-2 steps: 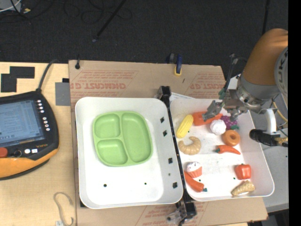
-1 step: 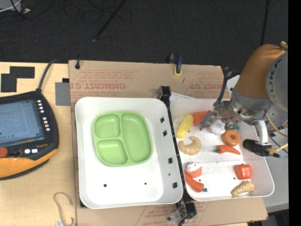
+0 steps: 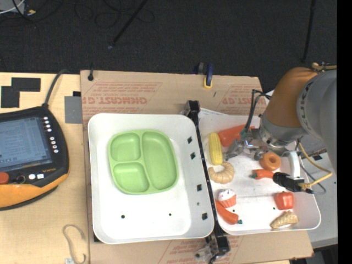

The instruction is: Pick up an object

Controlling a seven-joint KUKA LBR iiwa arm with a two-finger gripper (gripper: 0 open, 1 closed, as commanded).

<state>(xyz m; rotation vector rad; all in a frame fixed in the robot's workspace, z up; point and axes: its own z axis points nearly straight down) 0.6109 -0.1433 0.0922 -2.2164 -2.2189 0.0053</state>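
Left bin point(image 3: 104, 213): a white shallow bin is seen at the centre of the frame, with a divided plate laid in it.
Green plate point(image 3: 144, 161): three compartments are shown; it is placed in the upper middle of the left bin.
Control pendant point(image 3: 27, 155): a black and orange unit with a lit screen is seen at the left edge of the frame.
Cardboard sheet point(image 3: 165, 92): printed brown cardboard is spread under both bins.
Blue clamp point(image 3: 208, 75): it is fixed at the cardboard's upper edge, above centre.
Cables point(image 3: 82, 4): dark cables are seen across the floor along the top of the frame.
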